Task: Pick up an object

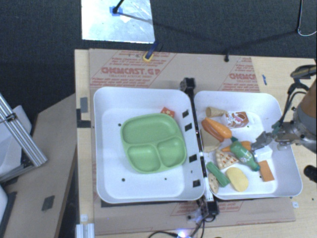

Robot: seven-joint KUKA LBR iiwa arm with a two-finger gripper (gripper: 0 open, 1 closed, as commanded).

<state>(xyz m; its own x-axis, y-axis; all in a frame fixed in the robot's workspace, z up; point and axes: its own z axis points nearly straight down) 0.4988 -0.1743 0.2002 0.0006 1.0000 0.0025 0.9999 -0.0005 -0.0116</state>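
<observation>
Clutter fills the right bin (285,114), where many small toy foods lie close together. An orange carrot-like piece (216,129) lies toward 10 o'clock of this bin, with a white packet with red print (237,118) just beside it toward 12 o'clock. Near the middle lies a green bottle-like item (244,153), and a waffle-patterned wedge (226,159) touches it on the 9 o'clock side. A yellow lemon-like piece (238,179) and a green pod (217,174) lie toward 6 o'clock, and an orange block (266,171) toward 4 o'clock.

The claw (261,141) is low over this bin at its 3 o'clock side, just beside the green bottle-like item. It is dark and blurred, so I cannot tell how it stands. The arm behind it is cut off by the frame edge.

The left bin (110,108) carries a green divided tray (151,143). A small red-orange block (167,112) lies at the tray's 1 o'clock edge, partly hidden by it.
</observation>
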